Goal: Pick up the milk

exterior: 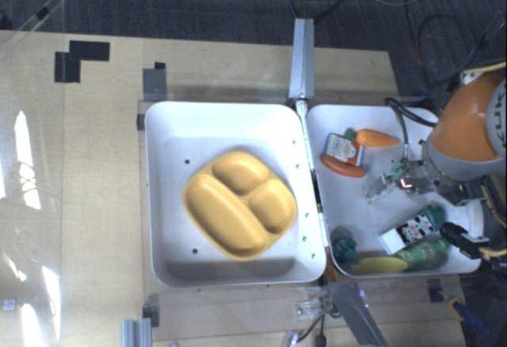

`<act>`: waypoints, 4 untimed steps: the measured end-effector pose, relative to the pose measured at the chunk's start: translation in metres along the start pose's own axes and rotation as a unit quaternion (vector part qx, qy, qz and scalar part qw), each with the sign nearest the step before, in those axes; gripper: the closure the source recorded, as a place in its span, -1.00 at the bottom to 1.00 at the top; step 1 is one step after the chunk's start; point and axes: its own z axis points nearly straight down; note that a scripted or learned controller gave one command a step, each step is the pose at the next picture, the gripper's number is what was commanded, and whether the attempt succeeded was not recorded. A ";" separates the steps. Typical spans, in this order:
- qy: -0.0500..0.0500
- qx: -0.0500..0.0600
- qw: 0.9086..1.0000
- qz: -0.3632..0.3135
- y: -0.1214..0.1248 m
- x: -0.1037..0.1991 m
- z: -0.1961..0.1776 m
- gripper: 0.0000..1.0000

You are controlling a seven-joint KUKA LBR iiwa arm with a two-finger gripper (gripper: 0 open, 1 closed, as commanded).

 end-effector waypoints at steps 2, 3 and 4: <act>-0.003 -0.001 0.999 -0.054 -0.046 -0.040 -0.020 -1.00; -0.003 -0.002 0.995 -0.097 -0.023 0.027 -0.063 -1.00; -0.003 -0.002 0.990 -0.144 -0.036 0.053 -0.100 -1.00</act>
